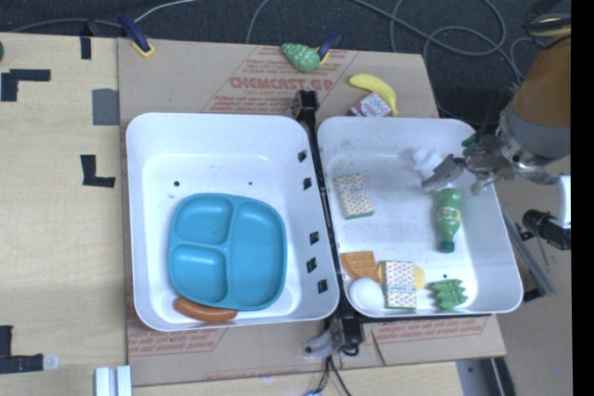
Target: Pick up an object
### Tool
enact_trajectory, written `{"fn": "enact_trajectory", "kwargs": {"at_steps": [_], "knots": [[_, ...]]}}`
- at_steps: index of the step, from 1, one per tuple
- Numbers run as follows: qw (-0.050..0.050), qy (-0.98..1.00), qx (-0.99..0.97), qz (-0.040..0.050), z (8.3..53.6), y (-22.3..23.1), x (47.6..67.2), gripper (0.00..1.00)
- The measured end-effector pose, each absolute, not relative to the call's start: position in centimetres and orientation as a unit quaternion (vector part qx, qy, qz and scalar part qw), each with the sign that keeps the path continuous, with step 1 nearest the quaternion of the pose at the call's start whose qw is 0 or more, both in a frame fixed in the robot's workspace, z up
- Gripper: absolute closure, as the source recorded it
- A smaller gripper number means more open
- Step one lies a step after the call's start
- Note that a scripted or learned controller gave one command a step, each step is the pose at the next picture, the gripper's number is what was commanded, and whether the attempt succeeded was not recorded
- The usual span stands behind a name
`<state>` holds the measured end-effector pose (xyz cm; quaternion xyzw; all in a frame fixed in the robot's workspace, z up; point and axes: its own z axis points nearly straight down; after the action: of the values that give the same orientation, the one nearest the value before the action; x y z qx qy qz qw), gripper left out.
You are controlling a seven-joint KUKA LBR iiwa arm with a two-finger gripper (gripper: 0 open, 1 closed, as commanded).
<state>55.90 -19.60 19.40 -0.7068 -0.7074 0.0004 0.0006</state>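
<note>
The green bottle point(447, 218) is the thing nearest your jaws: it lies on its side in the right bin point(483, 287), cap end toward the bin's near edge, just below the gripper point(461, 166). You cannot tell from this view whether the jaws are apart or together; they hang over the far right part of that bin, and nothing shows between them.

Taking the rest from largest down: the counter point(56, 227) carries both white bins on a sheet of brown cardboard point(232, 83). The left bin point(148, 144) holds a blue divided plate point(226, 251), with an orange sausage-shaped toy point(204, 311) lying against the plate's near edge. The arm point(548, 97) comes in from the right, its orange band above the wrist.

In the right bin you also have a patterned packet point(354, 196) near the divider, a brown cracker-like piece point(360, 265), a second patterned packet point(400, 283), a white egg point(367, 294) and a small green toy point(449, 294) along the near wall. A crumpled white item point(424, 159) lies just left of the gripper.

Behind the bins, on the cardboard, sit a yellow banana point(375, 90) and a green toy point(302, 57).
</note>
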Motion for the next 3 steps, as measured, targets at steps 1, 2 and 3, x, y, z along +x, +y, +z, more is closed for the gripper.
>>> {"fn": "enact_trajectory", "kwargs": {"at_steps": [1, 2, 3], "knots": [[0.001, -0.707, -0.707, 0.0010, 13.5, -22.4, 53.4, 0.00], [-0.002, -0.707, -0.707, 0.0002, 8.7, -21.0, 53.1, 0.00], [-0.004, -0.707, -0.707, 0.0000, 9.7, -21.0, 53.2, 1.00]]}}
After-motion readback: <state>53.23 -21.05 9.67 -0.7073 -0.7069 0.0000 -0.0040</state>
